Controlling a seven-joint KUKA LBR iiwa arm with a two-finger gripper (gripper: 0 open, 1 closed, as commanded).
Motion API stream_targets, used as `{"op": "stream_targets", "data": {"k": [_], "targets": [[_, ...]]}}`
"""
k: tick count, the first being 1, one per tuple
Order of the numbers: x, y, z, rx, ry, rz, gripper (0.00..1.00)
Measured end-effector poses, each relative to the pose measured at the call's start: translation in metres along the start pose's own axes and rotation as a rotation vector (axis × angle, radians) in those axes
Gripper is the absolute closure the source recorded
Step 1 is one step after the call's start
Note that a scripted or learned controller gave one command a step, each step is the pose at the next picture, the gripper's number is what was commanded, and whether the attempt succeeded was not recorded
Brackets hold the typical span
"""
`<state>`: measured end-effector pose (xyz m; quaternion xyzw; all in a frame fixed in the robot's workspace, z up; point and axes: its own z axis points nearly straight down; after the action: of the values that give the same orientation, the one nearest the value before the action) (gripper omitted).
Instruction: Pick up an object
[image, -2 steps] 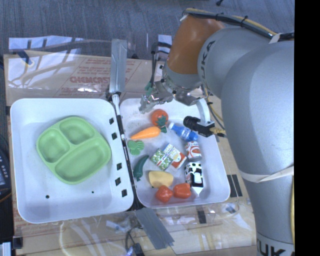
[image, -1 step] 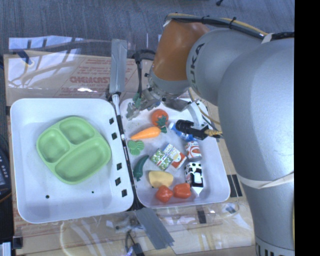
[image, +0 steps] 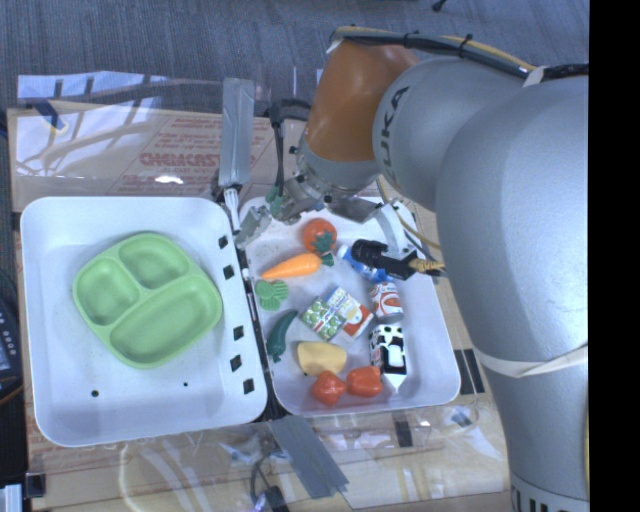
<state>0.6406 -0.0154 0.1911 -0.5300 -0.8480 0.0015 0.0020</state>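
Two white bins sit side by side on a bench over grey carpet; the left bin (image: 60, 400) holds a green divided plate (image: 148, 297) with bare floor all round it. Right of that plate, the right bin (image: 440, 360) is crowded with a carrot (image: 292, 266), tomato (image: 319, 235) and juice carton (image: 335, 314). The gripper (image: 290, 200) hangs over its far-left corner beside the tomato, its opening impossible to judge.
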Motion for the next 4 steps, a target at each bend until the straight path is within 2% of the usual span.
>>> {"op": "stream_targets", "data": {"k": [1,2,3,4], "targets": [[-0.036,-0.054,0.000,-0.001,-0.001,-0.124,0.00],[-0.078,-0.056,0.091,-0.019,-0.007,0.147,0.00],[-0.081,-0.056,0.079,-0.021,-0.014,0.145,1.00],[-0.081,-0.056,0.079,-0.020,-0.014,0.145,0.00]]}}
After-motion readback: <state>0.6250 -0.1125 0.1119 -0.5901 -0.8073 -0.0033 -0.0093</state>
